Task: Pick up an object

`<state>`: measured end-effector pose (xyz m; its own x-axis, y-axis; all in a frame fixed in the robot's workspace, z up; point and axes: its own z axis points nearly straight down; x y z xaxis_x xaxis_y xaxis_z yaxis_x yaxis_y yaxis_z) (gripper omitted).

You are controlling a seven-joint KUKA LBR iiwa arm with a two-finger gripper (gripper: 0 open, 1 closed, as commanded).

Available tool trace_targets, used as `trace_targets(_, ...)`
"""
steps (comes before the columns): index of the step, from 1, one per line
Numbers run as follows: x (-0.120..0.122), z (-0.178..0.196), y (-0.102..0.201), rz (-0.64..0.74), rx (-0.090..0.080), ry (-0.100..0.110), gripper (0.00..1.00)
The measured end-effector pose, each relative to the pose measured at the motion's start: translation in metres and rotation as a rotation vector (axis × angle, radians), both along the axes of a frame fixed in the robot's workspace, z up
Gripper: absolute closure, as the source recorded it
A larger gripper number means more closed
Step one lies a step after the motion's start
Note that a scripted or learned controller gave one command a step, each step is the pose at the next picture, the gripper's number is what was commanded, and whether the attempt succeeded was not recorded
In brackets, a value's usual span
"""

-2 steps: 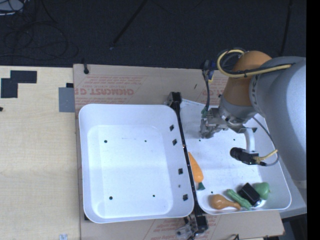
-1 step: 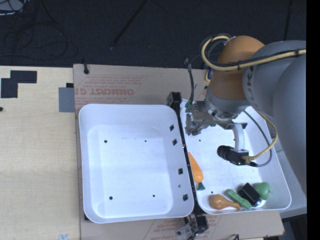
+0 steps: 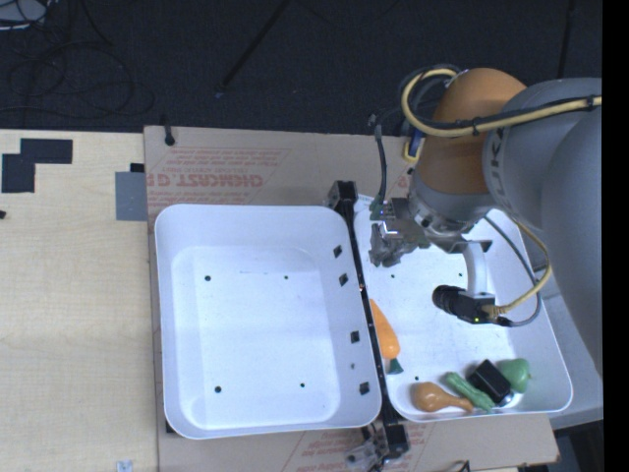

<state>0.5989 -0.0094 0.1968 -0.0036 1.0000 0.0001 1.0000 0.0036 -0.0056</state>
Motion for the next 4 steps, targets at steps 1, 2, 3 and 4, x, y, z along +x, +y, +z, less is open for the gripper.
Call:
trace_targets(1,-0.015,0.042,0.045,0.000,0.001,-0.006,1.00)
trace_targets(2,-0.024,0.080,0.100,0.002,0.002,-0.007,1.00)
trace_targets(3,0.016,-0.016,0.109,0.000,-0.002,0.003,1.00)
trace_targets(4,0.019,0.118,0.165,0.003,0.005,-0.017,1.00)
